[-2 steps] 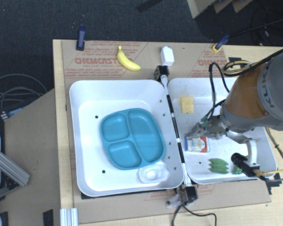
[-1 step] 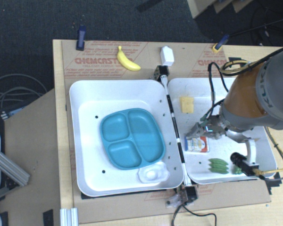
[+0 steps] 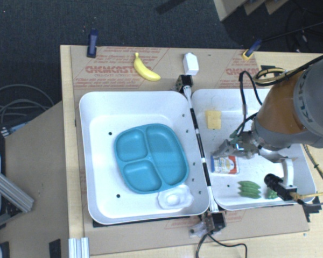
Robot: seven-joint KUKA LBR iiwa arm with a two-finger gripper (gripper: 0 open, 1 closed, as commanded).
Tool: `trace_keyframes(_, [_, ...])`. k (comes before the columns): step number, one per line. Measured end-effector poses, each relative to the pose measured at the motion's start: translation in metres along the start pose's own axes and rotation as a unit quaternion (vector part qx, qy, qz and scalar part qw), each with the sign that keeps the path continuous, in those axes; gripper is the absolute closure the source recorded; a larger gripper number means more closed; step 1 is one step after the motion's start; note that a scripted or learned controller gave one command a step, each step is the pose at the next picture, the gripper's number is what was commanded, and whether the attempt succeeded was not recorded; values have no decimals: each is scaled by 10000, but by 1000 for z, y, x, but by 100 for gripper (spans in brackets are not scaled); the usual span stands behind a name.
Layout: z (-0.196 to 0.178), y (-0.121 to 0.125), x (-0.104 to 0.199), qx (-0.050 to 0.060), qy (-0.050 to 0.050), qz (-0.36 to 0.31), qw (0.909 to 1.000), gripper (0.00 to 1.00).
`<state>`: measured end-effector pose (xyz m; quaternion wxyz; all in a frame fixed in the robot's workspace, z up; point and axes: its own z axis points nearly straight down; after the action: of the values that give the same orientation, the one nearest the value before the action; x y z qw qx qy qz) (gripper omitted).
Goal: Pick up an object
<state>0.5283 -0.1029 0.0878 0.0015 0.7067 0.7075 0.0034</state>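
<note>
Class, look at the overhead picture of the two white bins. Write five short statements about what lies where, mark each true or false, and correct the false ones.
1. The blue three-compartment plastic plate lies in the left white bin. True.
2. The yellow toy banana lies inside the right white bin. False: it lies on the cardboard bench top behind the left bin.
3. The yellow square block lies in the right bin. True.
4. The green pod-shaped toy rests on the blue plate. False: it lies in the right bin, near its front edge.
5. The gripper is above the left bin. False: it is over the right bin, by a small red, white and blue packet.
</note>
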Motion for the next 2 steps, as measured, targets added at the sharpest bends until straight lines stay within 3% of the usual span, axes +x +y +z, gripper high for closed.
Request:
trace_keyframes(1, [0, 0, 5, -4, -24, 11, 10000, 0])
trace_keyframes(2, [-10, 1, 6, -20, -24, 9, 10000, 100])
